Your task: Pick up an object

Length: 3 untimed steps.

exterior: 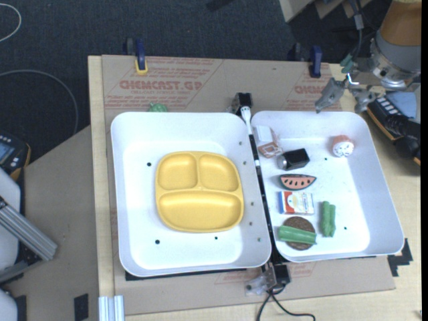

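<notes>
Yellow plate [198,191] sitting in left bin [127,179], closest to us. Gripper [332,93] hovering past right bin's [374,199] far rim; we cannot tell jaws' state. We are eyeing white ball [342,146], lying just nearward of jaws, short drop away.

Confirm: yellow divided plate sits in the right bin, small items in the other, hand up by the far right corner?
Not quite. The camera view shows the yellow divided plate in the left bin, not the right. The small items, such as the watermelon slice, lie in the right bin, and the hand is up by that bin's far edge.
</notes>
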Motion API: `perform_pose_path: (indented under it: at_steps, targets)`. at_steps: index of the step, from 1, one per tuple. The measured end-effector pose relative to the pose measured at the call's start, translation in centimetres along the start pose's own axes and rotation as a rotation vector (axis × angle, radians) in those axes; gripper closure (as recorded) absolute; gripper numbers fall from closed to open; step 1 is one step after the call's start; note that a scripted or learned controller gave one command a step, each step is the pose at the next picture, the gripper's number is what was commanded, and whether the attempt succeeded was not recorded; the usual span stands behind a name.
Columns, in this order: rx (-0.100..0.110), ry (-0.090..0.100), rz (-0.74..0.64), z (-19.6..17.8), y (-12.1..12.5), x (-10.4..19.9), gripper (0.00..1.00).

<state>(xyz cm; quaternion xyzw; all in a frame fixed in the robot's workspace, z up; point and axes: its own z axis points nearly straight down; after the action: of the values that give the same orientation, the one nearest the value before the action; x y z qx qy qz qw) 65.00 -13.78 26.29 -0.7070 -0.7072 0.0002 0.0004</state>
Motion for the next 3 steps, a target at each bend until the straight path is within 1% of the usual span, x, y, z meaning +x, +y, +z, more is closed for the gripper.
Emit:
perform_pose_path:
  at_steps: [1,2,3]
  targets:
    - [0.008,0.008,-0.014,5.8,-3.6,14.6,0.00]
    - [0.003,0.004,-0.008,4.1,-6.8,20.9,0.00]
    - [0.011,0.003,-0.013,10.8,-11.8,33.7,0.00]
